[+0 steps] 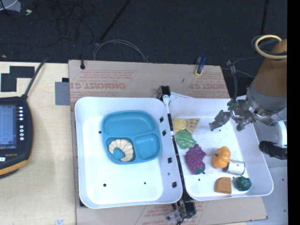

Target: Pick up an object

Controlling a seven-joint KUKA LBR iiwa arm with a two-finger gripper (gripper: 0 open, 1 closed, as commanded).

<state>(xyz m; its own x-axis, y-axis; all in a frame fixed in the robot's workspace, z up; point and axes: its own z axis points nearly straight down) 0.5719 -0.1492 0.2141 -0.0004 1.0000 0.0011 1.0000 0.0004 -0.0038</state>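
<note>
Bench fitted with two shallow white bins side by side on a cardboard sheet (140, 81). Left bin (89, 182): one blue divided plate (136, 125), with a pale croissant-shaped toy (121, 148) lying in its lower-left compartment. Right bin (258, 172): a cluster of toy foods. Along the bin's left side, from top down, a yellow piece (179, 123) beside a tan waffle-like piece (192, 123), a green leafy piece (185, 138) just below them, and a purple grape bunch (195, 157) below that. Toward the lower right, an orange pumpkin (221, 157), touching a small white cylinder (236, 167); below these a tan-orange waffle piece (223, 185) and a dark green item (243, 183) side by side. Outside the bins: a handheld control pendant (11, 132) at the far left, a blue-and-yellow clip (200, 65) at the cardboard's upper edge, and black cables on the dark floor above. Arm (269, 78) enters from the right, orange section above grey wrist. Gripper (224, 120) sits over the upper part of the right bin, above bare white floor; its dark fingers appear somewhat spread, with nothing seen between them and no toy in contact. Nearest objects: the tan waffle-like piece and yellow piece to the gripper's left, the pumpkin below it; all stand apart from the fingers.
</note>
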